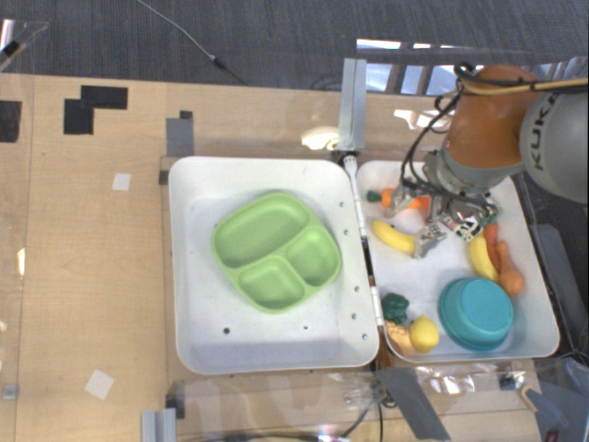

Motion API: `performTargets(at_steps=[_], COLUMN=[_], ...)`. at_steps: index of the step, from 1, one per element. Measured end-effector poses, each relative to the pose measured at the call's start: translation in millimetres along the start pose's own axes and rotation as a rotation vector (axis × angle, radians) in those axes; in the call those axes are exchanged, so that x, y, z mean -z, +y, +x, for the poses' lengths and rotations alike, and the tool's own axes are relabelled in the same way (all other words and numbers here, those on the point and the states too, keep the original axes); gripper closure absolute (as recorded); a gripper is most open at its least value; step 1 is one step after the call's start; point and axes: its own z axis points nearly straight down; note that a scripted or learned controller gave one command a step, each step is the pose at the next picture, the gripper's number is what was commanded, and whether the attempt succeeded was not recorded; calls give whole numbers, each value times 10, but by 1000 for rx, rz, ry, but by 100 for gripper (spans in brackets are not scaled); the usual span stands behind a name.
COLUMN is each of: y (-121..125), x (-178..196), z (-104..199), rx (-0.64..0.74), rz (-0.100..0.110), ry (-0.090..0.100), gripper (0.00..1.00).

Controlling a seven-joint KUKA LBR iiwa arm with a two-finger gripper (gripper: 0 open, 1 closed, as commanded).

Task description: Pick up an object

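While the claw [440,228] hangs low in the right bin [543,339], I cannot tell its state or any hold. A banana [393,237] lies just beside it, a carrot [504,263] near; crowding could make it nudge things aside.

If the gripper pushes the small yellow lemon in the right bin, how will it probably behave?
The lemon looks rounded and smooth, so it would probably roll instead of sliding. It lies near the right bin's front wall, beside a dark green piece and the teal bowl, which may stop it soon. It seems small, likely light.
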Motion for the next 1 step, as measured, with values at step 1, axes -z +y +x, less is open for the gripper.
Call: performTargets(at_steps=[1], y=[-418], x=[-11], z=[537], rx=[-21], rz=[5], ry=[-18], gripper=[0])
